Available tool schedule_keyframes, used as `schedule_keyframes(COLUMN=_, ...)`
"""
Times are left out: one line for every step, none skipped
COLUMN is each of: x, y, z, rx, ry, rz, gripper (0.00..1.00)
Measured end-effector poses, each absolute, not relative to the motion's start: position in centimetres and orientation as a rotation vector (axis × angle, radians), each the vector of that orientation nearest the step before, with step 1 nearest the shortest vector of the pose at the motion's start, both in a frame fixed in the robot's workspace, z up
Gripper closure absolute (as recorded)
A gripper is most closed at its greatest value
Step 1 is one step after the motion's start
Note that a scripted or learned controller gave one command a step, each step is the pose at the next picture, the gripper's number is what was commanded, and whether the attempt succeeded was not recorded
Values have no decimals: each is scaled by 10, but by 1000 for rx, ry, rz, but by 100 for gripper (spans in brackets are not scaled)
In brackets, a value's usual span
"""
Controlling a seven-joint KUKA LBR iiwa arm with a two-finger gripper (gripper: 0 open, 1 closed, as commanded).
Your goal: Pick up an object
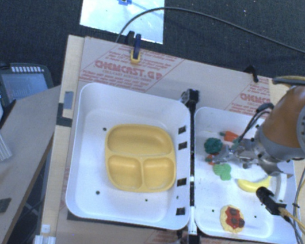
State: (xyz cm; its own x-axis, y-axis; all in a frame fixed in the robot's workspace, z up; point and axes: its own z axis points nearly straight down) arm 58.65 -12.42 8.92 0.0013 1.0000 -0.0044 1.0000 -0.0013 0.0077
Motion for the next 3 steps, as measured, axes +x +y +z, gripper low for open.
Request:
schedule_keyframes(x=585, y=-122, z=96, rx=2219, ry=2219, rz=3, gripper=100)
schedule_keyframes(x=597, y=-121, z=154, rx=2212, ry=2221, rz=7, gripper=100)
schedule_keyframes(x=596, y=-124, z=218, rx=2211, ry=2221, rz=8, gripper=100)
